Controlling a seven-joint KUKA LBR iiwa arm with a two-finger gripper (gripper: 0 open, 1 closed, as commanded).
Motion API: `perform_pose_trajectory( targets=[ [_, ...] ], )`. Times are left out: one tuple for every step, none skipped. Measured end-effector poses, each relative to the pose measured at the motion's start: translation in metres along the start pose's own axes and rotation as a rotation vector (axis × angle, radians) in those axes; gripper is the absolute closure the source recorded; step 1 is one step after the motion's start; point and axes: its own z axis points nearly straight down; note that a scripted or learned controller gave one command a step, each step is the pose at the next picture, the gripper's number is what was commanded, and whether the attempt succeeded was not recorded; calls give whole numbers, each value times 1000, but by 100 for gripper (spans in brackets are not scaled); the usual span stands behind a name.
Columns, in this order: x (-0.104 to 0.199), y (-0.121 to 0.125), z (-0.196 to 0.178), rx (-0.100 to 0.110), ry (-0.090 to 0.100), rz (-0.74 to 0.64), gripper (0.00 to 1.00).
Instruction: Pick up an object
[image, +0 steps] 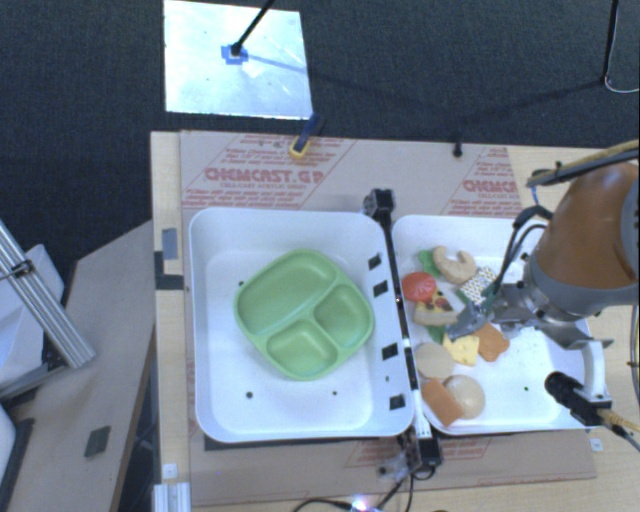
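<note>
Several toy food pieces lie in the right bin (520, 400): a tan pretzel-shaped piece (457, 264), a red tomato (420, 287), a yellow cheese wedge (462, 350), an orange cracker (492, 343), a tan disc (434, 359), an orange slice (441, 401) and a cream round piece (468, 393). My gripper (468, 322) is low over the left half of this bin. Its tip is just above the cheese wedge and beside a layered piece (435, 312). Nothing is visibly held.
The left bin (225, 400) holds a green divided tray (303, 313). A black divider with clips (393, 300) runs between the bins. The arm's grey and orange body (590, 250) covers the right bin's far right side. A black part (570, 392) hangs near its front right corner.
</note>
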Motion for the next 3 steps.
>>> perform_pose_trajectory(
  targets=[
    [-7,2,59,5,0,1,0],
    [-7,4,100,-3,2,2,0],
    [-9,7,85,-14,-4,2,100]
  ],
)
